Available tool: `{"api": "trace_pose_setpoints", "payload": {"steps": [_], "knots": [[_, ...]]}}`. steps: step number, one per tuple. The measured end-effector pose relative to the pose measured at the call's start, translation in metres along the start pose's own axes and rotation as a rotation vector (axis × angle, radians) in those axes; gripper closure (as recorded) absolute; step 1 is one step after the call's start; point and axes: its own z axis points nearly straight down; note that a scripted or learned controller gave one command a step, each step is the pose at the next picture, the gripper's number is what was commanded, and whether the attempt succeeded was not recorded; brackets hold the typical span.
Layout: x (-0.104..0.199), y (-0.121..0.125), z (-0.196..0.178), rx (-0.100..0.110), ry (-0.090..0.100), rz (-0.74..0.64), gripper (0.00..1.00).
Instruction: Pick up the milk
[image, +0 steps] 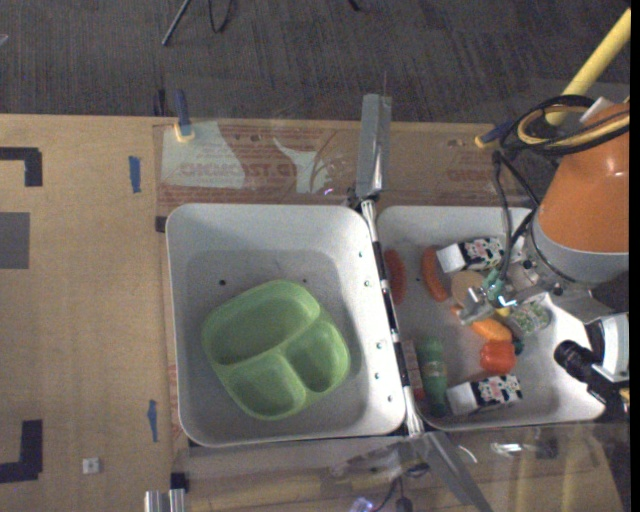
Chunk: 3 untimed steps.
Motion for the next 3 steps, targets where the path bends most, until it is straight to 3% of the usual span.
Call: {"api": "trace_pose_setpoints", "payload": {"steps": [1, 2, 3], "knots": [[0.024, 0.033, -0.042, -0.002, 0.0, -0.148, 1.0], [-0.024, 0.062, 0.001, -0.001, 0.0, -0.042, 1.0], [-0.031, 0.073, 0.02, 0.001, 0.001, 0.054, 1.0]]}}
